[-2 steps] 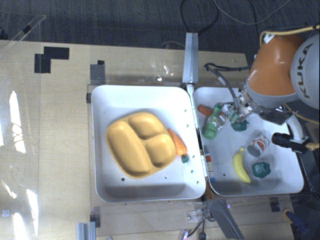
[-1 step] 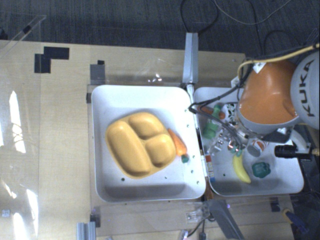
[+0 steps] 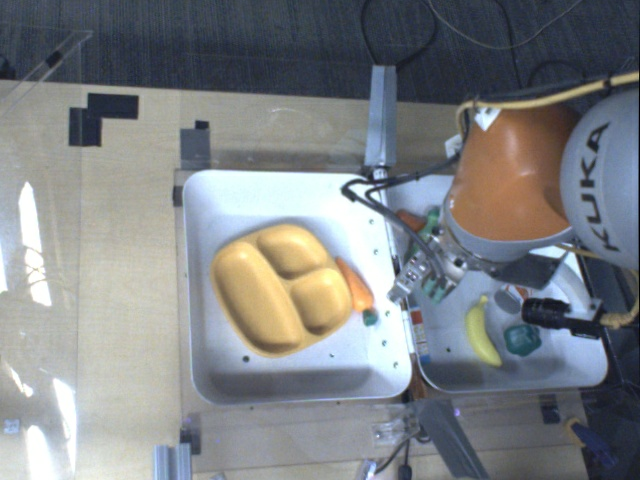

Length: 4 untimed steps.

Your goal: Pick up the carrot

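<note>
While the banana (image 3: 483, 336) and a teal object (image 3: 521, 340) lie in the right bin (image 3: 590, 373), the carrot (image 3: 355, 284) rests in the left bin (image 3: 300, 383) against the yellow dish (image 3: 280, 288); whether the claw (image 3: 418, 280) grips anything, I cannot tell.

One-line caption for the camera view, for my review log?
Carrot lies in the left bin against a yellow tray; the arm's hand hovers over the divide, banana in the right bin.
</note>
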Motion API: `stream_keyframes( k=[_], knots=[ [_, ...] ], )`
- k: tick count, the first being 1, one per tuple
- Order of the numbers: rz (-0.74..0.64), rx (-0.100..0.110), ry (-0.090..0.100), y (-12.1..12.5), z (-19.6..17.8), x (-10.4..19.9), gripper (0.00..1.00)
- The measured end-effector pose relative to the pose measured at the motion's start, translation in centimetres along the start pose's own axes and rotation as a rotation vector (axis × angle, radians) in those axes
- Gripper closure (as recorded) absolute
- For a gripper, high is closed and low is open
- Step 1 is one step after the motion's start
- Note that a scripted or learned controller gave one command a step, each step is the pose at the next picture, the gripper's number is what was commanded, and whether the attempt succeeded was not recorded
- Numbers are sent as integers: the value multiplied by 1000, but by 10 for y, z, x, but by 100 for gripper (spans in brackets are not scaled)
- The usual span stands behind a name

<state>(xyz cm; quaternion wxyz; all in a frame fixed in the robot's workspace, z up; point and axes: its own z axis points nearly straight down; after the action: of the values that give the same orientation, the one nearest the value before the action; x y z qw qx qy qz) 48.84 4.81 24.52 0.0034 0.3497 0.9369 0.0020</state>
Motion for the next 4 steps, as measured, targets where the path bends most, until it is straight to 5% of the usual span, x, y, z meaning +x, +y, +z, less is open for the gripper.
stream_keyframes(
  k=[1, 2, 3, 4],
  knots=[
    [-381, 1, 3, 26, 60, 24, 100],
    [-466, -2, 0, 49, -6, 42, 100],
    [-417, -1, 0, 63, 4, 11, 100],
    [-857, 0, 0, -1, 60, -21, 100]
  ],
)
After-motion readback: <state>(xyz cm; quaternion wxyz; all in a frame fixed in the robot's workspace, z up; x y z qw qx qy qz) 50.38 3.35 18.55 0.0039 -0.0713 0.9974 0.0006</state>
